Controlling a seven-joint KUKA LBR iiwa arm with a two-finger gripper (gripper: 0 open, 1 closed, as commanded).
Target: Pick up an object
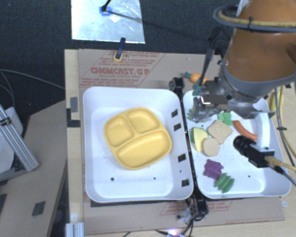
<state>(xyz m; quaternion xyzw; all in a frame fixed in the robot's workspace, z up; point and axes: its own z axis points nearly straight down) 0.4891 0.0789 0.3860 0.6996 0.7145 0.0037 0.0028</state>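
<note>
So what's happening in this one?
The arm reaches in over the right bin, its tool low near the bin's far left corner. Toy food lies there: a bread slice, carrot and purple piece. The left bin holds a yellow divided plate. Nothing visibly grasped.

toast slice [220, 131] | tan, flat | right bin [274, 181], beside carrot [244, 130]

We can't tell the gripper [203, 107] finger state; arm [266, 38] hides the right bin's [246, 184] far corner.
</note>
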